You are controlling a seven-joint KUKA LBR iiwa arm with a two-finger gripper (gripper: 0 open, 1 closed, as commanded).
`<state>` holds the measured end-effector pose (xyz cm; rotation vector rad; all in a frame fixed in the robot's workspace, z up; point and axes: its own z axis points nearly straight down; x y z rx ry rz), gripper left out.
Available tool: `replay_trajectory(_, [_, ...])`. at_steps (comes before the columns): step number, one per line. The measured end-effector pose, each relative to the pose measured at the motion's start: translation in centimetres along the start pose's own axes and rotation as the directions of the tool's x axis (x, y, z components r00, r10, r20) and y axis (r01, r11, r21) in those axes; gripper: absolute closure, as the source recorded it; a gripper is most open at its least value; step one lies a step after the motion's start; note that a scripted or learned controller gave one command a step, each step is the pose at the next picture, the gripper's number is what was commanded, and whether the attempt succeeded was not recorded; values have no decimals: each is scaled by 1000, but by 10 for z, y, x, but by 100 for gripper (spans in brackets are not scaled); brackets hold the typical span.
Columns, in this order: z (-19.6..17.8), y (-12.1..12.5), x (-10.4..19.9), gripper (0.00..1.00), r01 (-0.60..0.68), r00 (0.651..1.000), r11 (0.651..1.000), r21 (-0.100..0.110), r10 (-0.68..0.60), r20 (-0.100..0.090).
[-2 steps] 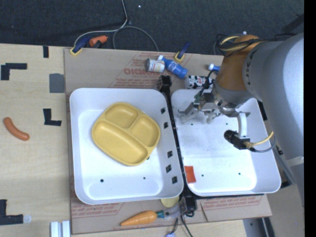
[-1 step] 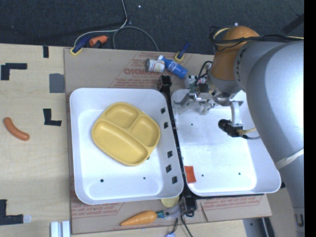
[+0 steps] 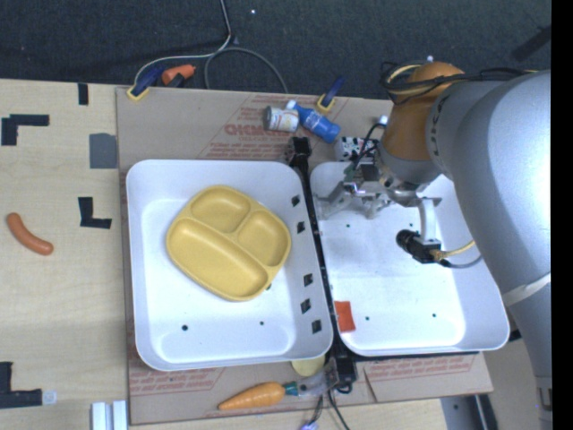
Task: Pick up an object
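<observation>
Yellow divided plate (image 3: 230, 240) flat in left bin (image 3: 143, 240). End effector (image 3: 358, 195) low over right bin (image 3: 466, 321), near divider; finger state cannot be told. Orange tag (image 3: 343, 315) on right bin floor.

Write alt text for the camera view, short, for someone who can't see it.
A grey robot arm with an orange band reaches from the right, its gripper low over the far end of the right white bin. The left white bin holds a yellow divided plate; a toy carrot lies on the bench in front of the bins.
</observation>
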<state>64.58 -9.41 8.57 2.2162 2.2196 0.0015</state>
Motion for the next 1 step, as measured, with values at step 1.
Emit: replay_trajectory(1, [1, 24, -6, 0, 1, 1000, 1000, 2, -1, -3])
